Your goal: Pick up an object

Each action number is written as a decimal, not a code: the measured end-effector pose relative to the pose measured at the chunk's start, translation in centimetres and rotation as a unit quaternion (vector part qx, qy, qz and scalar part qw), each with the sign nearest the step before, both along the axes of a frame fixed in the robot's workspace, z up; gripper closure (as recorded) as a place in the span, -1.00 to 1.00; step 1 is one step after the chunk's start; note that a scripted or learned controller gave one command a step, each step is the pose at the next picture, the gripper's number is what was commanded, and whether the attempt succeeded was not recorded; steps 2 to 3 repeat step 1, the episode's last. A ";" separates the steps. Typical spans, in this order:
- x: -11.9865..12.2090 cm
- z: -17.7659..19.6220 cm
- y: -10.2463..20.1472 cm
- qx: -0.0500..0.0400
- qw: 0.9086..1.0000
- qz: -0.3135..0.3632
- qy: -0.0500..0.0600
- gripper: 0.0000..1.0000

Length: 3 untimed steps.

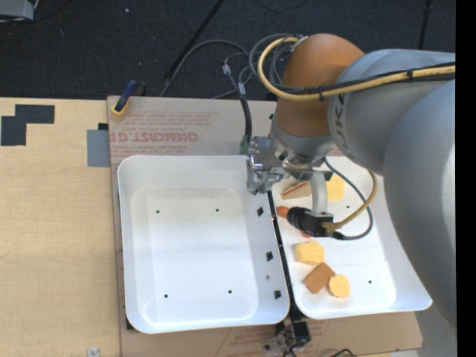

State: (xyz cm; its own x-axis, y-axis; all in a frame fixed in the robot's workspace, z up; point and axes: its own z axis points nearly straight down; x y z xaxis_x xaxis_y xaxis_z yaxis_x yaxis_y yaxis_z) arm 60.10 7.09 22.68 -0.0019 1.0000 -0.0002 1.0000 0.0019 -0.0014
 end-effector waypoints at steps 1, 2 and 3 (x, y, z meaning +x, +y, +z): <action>2.7 -0.9 3.8 0.000 1.000 0.000 0.000 1.00; 2.7 -0.9 3.8 0.000 1.000 0.000 0.000 1.00; 2.7 -0.9 3.8 0.000 1.000 0.000 0.000 1.00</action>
